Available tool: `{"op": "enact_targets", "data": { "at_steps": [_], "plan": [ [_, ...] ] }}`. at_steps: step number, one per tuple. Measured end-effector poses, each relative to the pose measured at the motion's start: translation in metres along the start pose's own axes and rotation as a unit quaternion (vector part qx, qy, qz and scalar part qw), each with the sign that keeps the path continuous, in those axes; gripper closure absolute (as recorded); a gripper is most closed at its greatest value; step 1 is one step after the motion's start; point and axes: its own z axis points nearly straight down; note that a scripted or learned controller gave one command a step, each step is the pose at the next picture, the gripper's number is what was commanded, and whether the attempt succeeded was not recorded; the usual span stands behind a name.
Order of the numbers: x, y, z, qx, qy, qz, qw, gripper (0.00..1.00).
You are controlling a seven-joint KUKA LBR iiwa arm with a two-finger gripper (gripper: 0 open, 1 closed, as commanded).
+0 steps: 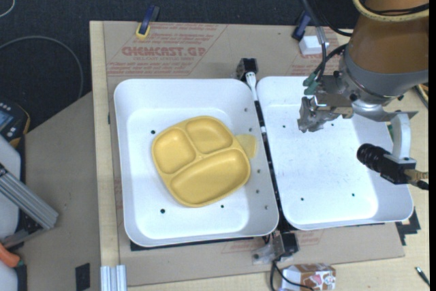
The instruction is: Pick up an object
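Look, your gripper point(312, 120) hangs over the right bin point(340, 211), near that bin's far left part. Nothing sits between the fingers, and you cannot tell from up here if they are apart or together. Off to the gripper's left, in the left bin point(136, 208), lies a yellow tray point(201, 160) with three dips in it. It is well apart from the gripper, past the wall where the two bins meet. A small pale yellow piece point(247, 144) peeks out just beside the tray's edge nearest the gripper.
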Motion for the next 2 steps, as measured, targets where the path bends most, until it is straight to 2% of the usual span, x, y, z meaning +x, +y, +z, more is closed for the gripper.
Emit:
{"op": "enact_targets", "data": {
  "at_steps": [1,2],
  "plan": [
    [0.026,-0.027,0.003,-0.002,-0.001,0.001,1.0,1.0],
    [0.068,-0.026,-0.106,-0.011,0.0,0.0,0.9999,1.0]
  ]
}}
